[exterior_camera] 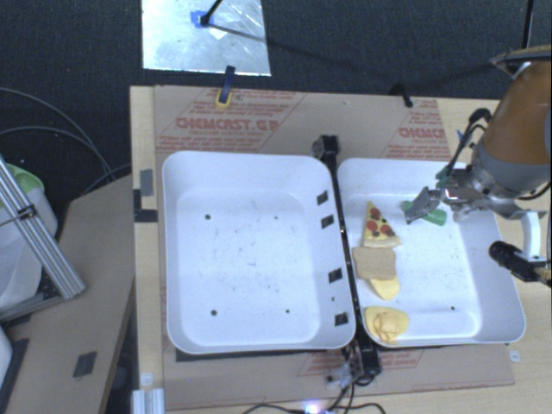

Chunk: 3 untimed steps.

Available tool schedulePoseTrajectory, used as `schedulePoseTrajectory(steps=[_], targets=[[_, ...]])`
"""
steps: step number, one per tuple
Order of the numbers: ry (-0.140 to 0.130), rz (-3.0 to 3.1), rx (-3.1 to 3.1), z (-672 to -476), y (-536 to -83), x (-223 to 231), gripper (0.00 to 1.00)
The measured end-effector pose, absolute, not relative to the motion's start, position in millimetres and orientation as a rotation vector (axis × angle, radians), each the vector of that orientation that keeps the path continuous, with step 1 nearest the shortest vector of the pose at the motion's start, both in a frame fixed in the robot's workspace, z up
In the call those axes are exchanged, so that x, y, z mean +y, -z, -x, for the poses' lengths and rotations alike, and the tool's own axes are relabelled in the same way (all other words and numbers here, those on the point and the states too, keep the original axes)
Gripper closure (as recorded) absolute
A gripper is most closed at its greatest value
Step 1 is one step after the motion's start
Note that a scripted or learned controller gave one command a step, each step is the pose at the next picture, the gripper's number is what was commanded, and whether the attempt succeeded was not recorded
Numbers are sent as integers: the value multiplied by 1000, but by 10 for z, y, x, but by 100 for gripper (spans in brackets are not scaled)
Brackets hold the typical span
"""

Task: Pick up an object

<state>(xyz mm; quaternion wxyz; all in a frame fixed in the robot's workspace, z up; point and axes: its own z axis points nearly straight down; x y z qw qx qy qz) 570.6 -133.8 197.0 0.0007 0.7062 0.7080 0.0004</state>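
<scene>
Reaching in from 3 o'clock: grey arm (517, 136), its claw (423, 207) low over the right bin (496, 317), toward that bin's 12 o'clock edge. Cannot tell whether the claw is apart or together. Just at the claw's 4 o'clock side, touching or nearly so, a small green piece (435, 218); cannot tell whether gripped.

Down the right bin's 9 o'clock side, in a line running toward 6 o'clock: toy pizza slice (378, 225) with red dots, then a tan slice (375, 264) touching it, then a small yellow piece (386, 289) partly under the tan one. In the corner at 7 o'clock, apart from the rest, a pale yellow lump (386, 323).

At 9 o'clock of the right bin, edge to edge with it, the left bin (185, 175), with black clips (329, 222) along the shared rim.

Under both bins, a brown sheet (285, 110) printed in red. Readable at 12 o'clock of the left bin: "CHEMCAST GP". Same print again, slanted, at 12 o'clock of the right bin, partly covered.

Beyond the sheet at 12 o'clock, a shiny metal plate (205, 24); at its 6 o'clock edge, a blue and yellow clamp (226, 89). Far out at 9 o'clock, a slanted metal rail (39, 240).
</scene>
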Motion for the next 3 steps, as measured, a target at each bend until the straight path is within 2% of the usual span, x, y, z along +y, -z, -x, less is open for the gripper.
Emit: schedulePoseTrajectory(steps=[1, 2, 3], targets=[[0, -2216, 2228, -6162, -841, -1328, 0], [-4, -2205, 2215, -6026, -885, -853, 0], [-7, -2211, 2227, -5275, -1905, -52, 0]])
